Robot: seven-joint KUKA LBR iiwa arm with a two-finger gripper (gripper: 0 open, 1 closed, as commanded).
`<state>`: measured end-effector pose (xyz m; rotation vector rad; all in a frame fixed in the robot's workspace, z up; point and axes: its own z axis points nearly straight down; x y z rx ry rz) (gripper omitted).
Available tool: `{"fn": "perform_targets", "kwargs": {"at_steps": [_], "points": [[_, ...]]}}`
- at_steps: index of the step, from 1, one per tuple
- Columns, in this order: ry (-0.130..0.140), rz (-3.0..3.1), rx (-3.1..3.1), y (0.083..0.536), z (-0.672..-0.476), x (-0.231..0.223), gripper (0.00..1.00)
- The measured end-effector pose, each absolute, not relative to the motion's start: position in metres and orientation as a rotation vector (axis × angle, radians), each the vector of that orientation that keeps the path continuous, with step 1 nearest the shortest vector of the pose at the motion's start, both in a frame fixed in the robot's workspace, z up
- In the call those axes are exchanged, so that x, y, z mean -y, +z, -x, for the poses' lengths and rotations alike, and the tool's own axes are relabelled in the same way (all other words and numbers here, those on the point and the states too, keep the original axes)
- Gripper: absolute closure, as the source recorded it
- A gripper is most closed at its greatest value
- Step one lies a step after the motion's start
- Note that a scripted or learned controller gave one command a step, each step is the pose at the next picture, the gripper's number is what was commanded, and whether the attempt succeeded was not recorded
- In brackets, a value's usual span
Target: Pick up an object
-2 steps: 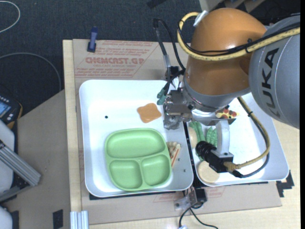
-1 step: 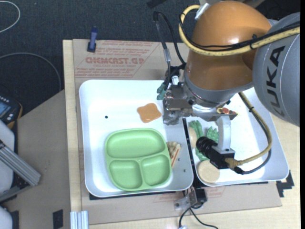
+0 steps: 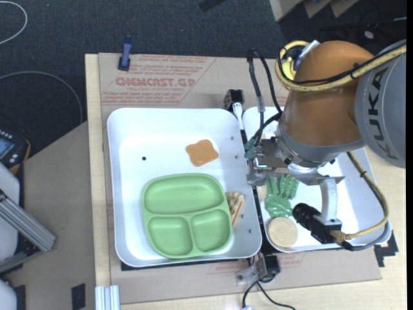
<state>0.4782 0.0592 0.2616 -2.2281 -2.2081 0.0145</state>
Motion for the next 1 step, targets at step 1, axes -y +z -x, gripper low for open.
{"fn": "perform_targets", "kwargs": {"at_steps": [1], "points": [[-0.016,2.222,2.229,0.3582,-0.4804,-0.0853,1.00]]}}
